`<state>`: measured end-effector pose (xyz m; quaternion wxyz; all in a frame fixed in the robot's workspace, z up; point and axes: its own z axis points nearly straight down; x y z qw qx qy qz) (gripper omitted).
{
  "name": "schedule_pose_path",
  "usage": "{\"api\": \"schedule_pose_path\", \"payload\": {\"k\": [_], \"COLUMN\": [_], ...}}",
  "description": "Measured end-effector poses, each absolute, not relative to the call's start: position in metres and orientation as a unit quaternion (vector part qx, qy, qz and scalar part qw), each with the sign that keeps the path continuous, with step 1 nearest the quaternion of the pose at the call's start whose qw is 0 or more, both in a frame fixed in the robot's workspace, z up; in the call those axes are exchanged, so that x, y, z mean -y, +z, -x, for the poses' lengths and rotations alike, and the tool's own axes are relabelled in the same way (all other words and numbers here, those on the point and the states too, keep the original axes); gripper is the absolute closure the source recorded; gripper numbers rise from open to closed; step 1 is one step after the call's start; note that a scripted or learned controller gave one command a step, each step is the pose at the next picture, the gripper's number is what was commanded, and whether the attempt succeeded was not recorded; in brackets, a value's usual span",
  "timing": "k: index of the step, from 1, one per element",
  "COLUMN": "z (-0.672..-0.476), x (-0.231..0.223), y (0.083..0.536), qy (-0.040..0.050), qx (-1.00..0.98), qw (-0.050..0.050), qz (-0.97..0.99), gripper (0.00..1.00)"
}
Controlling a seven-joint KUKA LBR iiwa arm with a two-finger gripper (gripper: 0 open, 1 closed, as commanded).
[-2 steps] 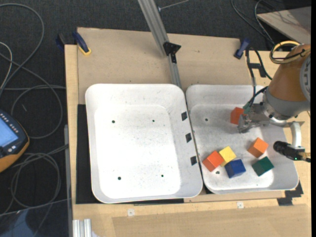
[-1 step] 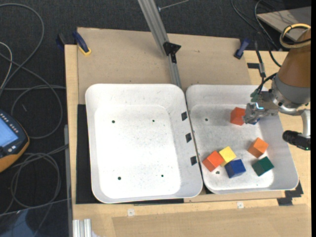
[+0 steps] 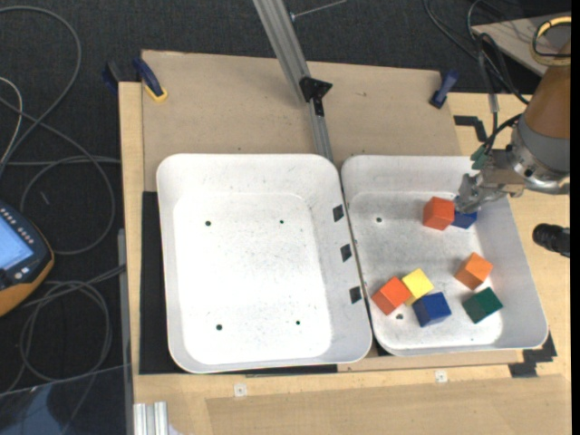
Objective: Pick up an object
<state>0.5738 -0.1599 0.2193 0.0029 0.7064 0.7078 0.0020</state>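
Six blocks (image 3: 439, 214) in rt bin, orange, blue, yellow, green

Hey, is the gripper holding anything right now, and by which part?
Cannot tell. The gripper is low over a blue cube beside an orange-red cube.

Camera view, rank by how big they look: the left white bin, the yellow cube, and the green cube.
1. left white bin, by far the largest.
2. green cube and yellow cube: they look about alike, too close to rank.
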Motion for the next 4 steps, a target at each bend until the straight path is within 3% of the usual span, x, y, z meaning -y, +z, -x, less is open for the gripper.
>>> {"api": "schedule_pose_path", "payload": {"k": [1, 4], "z": [-0.571, -0.537], "x": [0.151, -0.015], "y": [0.278, 0.247], "qy": [0.0025, 0.0000], "qx": [-0.708, -0.709], "qw": [0.004, -0.002], "qz": [-0.706, -0.705], "gripper": [1.00, 1.00]}}
